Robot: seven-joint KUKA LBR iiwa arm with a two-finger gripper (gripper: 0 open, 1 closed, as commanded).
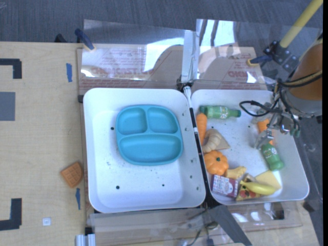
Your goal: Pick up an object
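As claw (265,135) hangs low in right bin (300,188), jaw state: cannot tell. Green bottle (271,155) lies directly beneath, touching; long axis running toward bin's near-right corner. Banana (262,187) beyond.

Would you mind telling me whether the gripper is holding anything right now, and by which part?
It cannot be told: the gripper sits right above the green bottle in the right bin, its hold unclear.
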